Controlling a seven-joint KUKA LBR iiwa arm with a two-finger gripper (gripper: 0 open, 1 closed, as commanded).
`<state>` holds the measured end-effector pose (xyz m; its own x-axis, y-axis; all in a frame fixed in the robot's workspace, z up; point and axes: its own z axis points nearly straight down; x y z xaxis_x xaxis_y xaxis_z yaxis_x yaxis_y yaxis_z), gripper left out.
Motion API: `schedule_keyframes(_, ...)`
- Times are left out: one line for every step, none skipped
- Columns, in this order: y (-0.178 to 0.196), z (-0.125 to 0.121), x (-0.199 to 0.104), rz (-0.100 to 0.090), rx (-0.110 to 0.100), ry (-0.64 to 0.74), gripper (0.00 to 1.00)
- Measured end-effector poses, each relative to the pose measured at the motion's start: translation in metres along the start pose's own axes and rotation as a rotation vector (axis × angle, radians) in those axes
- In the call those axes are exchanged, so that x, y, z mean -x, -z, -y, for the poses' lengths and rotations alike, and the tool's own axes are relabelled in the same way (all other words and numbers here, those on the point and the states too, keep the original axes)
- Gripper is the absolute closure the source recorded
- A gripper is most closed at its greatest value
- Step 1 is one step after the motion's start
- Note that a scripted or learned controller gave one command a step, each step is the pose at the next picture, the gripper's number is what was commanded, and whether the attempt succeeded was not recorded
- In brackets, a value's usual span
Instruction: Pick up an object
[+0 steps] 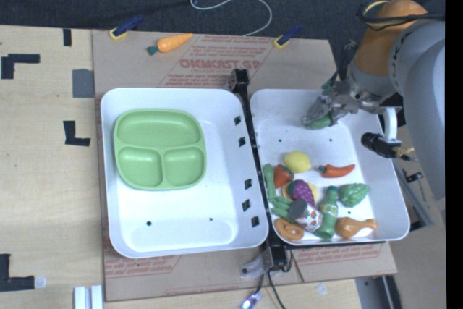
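- Hovering over the right bin's (376, 228) far end, the gripper (319, 116) has a small green item (320, 122) at its tip; grip unclear.
- Whether it is open or closed cannot be told.
- Pickup seems unfinished: lifting remains.
- Other toys, among them a lemon (296, 161) and a chilli (337, 171), lie nearer the bin's front.

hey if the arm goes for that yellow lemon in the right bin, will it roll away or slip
The lemon looks rounded and smooth, so it would probably roll if nudged and may slip from a narrow pinch. It lies apart from the red pepper, with bare floor beside it to roll across. It looks like a light toy.
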<state>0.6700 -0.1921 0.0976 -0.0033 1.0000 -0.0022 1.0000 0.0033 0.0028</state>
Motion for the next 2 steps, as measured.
schedule_keyframes(0.123, -0.001, -0.081, -0.003, 0.006, 0.006, 1.0)
schedule_keyframes(0.158, 0.0, -0.153, -0.005, 0.001, 0.006, 1.0)
